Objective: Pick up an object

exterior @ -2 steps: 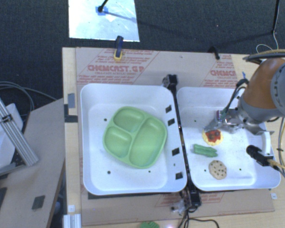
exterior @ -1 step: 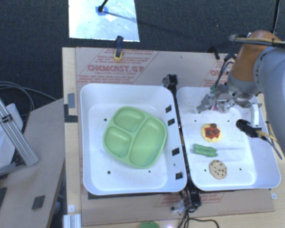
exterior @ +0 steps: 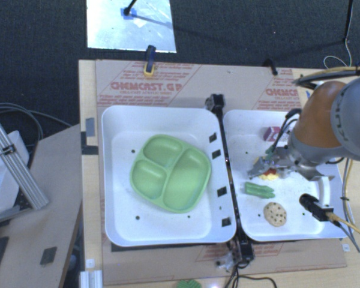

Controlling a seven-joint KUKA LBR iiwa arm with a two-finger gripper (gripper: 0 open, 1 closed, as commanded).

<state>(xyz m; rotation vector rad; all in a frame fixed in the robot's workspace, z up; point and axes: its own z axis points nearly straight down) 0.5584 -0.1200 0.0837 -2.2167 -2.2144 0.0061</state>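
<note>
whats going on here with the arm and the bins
A grey and orange robot arm reaches into the right bin, its claw low beside a small yellow and red item. A green piece and a cookie lie nearby. The left bin holds a green divided plate.

Glossy green plastic tray (exterior: pixel 170 173), smooth white bins (exterior: pixel 117 221)

Pale green divided plate (exterior: pixel 170 173); darker green bean pod (exterior: pixel 259 190); tan speckled cookie (exterior: pixel 275 213); white bins (exterior: pixel 117 161).
</note>
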